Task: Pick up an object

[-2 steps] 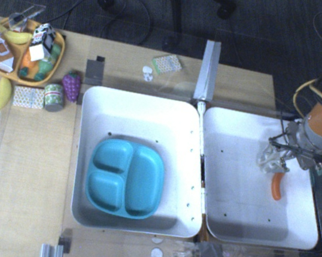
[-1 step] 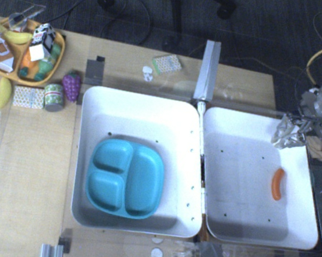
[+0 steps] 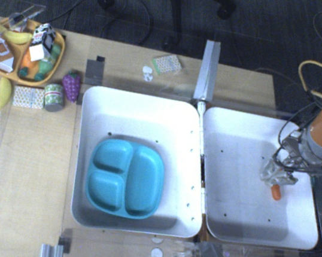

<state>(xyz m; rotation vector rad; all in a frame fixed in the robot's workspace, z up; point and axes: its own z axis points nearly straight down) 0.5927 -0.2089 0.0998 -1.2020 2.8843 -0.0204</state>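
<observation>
One small orange object [image 3: 276,193], prob. light and slippery, is lying just beneath the gripper [image 3: 277,172]; can't tell its state, so I'm guessing a mid-body pinch.

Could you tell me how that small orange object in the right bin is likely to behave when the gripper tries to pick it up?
The small orange object looks rounded and elongated, so it may roll on the flat floor of the right bin. It seems tiny beside the gripper, hence probably light and easily knocked aside. Its material cannot be judged at this size.

No text or label can be read.
</observation>
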